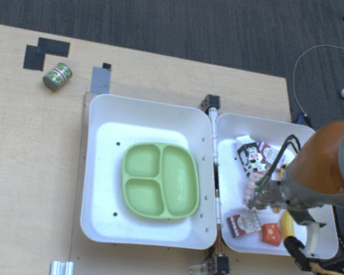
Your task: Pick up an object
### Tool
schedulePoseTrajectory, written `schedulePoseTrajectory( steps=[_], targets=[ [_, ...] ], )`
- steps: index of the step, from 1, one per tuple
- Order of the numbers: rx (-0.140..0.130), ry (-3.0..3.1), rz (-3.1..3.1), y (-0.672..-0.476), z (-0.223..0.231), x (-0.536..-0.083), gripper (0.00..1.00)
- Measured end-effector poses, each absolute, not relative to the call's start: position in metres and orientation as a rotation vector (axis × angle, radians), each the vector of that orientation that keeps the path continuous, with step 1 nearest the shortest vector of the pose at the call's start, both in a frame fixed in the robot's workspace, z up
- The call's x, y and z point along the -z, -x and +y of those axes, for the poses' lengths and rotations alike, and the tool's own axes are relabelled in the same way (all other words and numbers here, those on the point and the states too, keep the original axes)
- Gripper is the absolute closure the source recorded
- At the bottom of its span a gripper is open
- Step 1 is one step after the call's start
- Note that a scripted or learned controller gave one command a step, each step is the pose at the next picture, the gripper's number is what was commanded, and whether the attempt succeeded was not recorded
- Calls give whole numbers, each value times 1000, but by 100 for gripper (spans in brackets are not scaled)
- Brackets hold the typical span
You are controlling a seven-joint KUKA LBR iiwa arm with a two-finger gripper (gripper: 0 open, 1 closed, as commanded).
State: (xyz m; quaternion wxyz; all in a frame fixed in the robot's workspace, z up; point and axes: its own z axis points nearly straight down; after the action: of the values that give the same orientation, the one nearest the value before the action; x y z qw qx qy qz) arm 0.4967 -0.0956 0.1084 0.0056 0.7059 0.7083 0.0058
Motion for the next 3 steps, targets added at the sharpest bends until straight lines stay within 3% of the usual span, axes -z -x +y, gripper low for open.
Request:
schedulePoseTrajectory(
  steps=[1,2,3],
  targets=[
    [-18,-2209,2218,-497,-96,-108,0],
    [-8,-2217,2215,-489,-86,-87,0],
    [-16,-2212,2213,-492,-85,-98,100]
  ],
)
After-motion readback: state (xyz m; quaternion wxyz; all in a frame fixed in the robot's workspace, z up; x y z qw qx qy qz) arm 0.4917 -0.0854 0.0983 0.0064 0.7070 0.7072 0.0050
